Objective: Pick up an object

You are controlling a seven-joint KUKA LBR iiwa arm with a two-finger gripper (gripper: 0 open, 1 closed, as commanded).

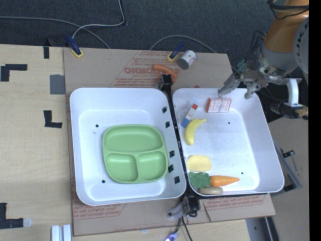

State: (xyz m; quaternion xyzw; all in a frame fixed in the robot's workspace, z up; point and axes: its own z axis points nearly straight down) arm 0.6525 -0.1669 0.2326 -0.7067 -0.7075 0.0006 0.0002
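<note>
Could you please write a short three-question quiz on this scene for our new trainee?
1. True or false: the green divided plate lies in the left bin.
2. Which item lies nearest the gripper? A) carrot B) pink packet C) banana
3. Fill in: the carrot lies near the right bin's ____ edge, the one closest to the camera.

Key
1. True; it sits in the middle of that bin.
2. B; the packet lies at the far end of the right bin, just below the gripper, which hangs open above it.
3. Near; it lies beside a green item.
</note>
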